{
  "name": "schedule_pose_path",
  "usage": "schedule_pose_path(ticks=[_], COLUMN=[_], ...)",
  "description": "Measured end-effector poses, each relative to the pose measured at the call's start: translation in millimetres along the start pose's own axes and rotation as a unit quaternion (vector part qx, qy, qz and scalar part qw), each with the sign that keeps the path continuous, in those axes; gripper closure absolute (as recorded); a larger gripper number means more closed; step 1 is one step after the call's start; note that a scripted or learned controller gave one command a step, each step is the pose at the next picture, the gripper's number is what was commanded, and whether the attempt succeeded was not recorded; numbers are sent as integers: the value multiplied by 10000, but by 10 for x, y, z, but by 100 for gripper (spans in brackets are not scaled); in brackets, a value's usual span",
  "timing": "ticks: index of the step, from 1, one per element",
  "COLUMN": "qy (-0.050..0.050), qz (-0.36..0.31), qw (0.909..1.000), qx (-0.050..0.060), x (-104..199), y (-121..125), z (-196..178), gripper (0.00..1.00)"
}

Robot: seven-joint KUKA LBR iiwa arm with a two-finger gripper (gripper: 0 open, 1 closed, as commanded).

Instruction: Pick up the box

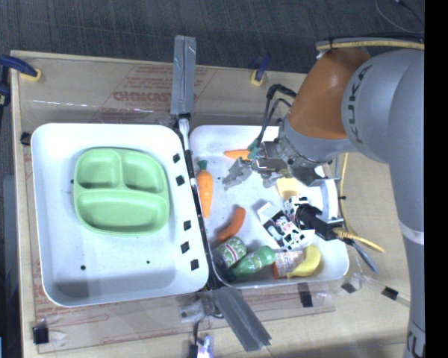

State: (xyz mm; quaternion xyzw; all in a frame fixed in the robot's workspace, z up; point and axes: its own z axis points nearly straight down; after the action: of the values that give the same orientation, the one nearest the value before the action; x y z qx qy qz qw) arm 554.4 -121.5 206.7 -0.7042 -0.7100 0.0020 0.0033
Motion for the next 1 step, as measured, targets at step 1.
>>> schedule_pose_path(ticks=[1], qy=[4], qz=[180], qw=[9998], qx=[-10], x=[-388], y=[-599], z=[1178], gripper=[0])
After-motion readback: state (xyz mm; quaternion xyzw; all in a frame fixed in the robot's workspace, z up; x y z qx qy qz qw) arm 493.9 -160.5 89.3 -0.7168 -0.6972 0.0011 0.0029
